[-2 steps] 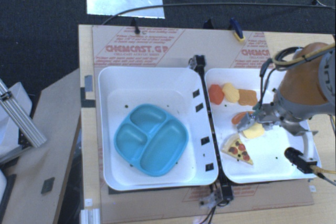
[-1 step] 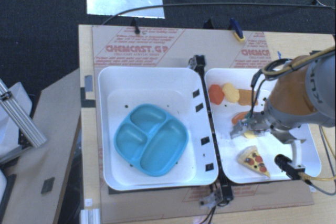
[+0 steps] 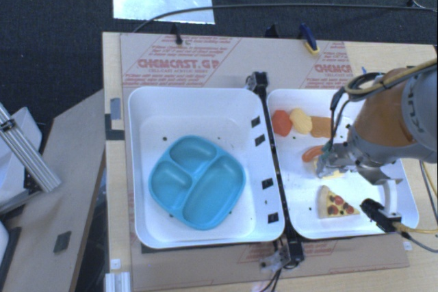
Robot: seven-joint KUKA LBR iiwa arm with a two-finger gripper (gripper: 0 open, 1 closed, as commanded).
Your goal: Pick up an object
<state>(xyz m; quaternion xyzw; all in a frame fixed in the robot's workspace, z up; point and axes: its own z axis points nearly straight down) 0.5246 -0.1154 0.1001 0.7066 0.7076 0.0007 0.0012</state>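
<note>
- Toward the lower right of the frame, the grey arm (image 3: 390,123) with its orange band bends down into the right white bin (image 3: 410,205), and its hand (image 3: 330,164) sits low among toy foods.
- Whether the hand is open or closed cannot be told; the wrist hides it.
- Just beside the hand, at its left, lies a small reddish-orange sausage-shaped toy (image 3: 311,153), which looks like the likely target.
- Near the bin's upper edge sit a red rounded piece (image 3: 281,122), a yellow lumpy piece (image 3: 300,120) and an orange blocky piece (image 3: 320,125), touching in a row.
- Below the hand lies a flat wedge-shaped pizza slice toy (image 3: 335,203), tan with red dots.
- The left white bin (image 3: 171,100) holds a smooth, sky-blue plastic divided plate (image 3: 197,180) with three compartments.
- Both bins rest on a tabletop (image 3: 205,55) covered with printed brown paper.
- By my judgement this is the reach-and-grasp step; next comes a firm closing on one toy, then a straight lift.
</note>
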